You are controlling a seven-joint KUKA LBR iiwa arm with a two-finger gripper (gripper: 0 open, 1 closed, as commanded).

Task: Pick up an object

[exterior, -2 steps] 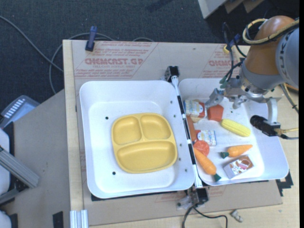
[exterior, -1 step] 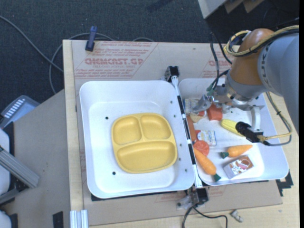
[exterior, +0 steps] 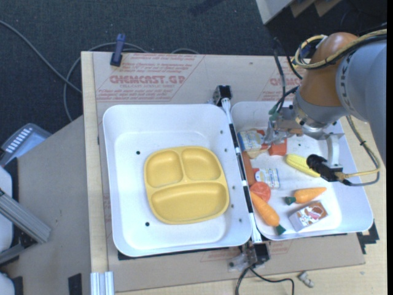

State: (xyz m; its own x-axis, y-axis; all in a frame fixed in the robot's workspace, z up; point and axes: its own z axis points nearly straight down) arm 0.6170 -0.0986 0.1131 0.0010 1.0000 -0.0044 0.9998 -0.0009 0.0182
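Camera view looks down on a cardboard-topped worktop (exterior: 153, 78) printed with red lettering, bearing a smooth white left bin (exterior: 116, 165) with a glossy yellow three-compartment tray (exterior: 186, 184) and a white right bin (exterior: 362, 208) of small toy foods. That bin holds two tapered orange carrots (exterior: 265, 210) (exterior: 305, 195), a rounded red tomato (exterior: 261, 190), a yellow corn cob (exterior: 303, 165) and a flat boxy packet (exterior: 309, 216). Reaching in over dark carpet (exterior: 49, 17), the grey arm sets its jaws (exterior: 274, 137) over the bin's far end by an orange-red piece (exterior: 277, 147), though whether they are apart or together I cannot tell.
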